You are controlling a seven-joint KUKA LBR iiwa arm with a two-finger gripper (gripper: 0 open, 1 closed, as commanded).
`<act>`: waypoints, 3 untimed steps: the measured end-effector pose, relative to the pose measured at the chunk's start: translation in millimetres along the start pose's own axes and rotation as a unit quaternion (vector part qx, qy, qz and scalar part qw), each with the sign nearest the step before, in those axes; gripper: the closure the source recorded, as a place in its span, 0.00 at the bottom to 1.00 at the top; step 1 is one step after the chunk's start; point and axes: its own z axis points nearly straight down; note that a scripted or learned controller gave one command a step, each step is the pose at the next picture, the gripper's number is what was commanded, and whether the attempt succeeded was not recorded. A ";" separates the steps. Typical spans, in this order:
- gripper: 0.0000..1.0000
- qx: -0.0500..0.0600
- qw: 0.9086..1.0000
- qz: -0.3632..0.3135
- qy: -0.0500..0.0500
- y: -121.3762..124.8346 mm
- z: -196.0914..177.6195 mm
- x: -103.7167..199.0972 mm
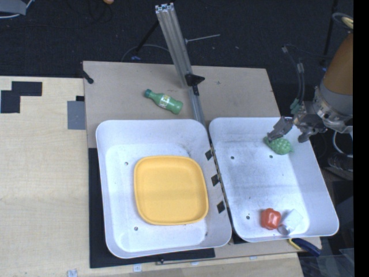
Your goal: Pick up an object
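The right bin (271, 178) is taken as the landmark. At its far right corner the end effector (293, 128) is seen, with one finger (281, 128) slanting down toward a green knobbly object (282, 146) and the other finger (305, 133) held well to the side, so the fingers are spread apart and nothing is clamped between them. The green knobbly object lies on the floor of the right bin near its far wall, just below the nearer fingertip; whether it is touched cannot be told. At the near right corner of the same bin a red object (270, 218) is found, with a small pale object (286, 227) just beside it. To the left of the right bin, the left bin (115, 143) is seen with a yellow plate (170, 189) resting in it. Beyond the left bin, a green bottle (164, 101) lies on its side on the bench (242, 91)
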 end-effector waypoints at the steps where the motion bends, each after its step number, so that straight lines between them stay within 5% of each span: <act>1: 0.00 0.002 1.000 -0.001 0.000 -8.4 48.6 5.5; 3: 0.00 0.003 1.000 0.000 0.001 -8.5 158.8 -4.9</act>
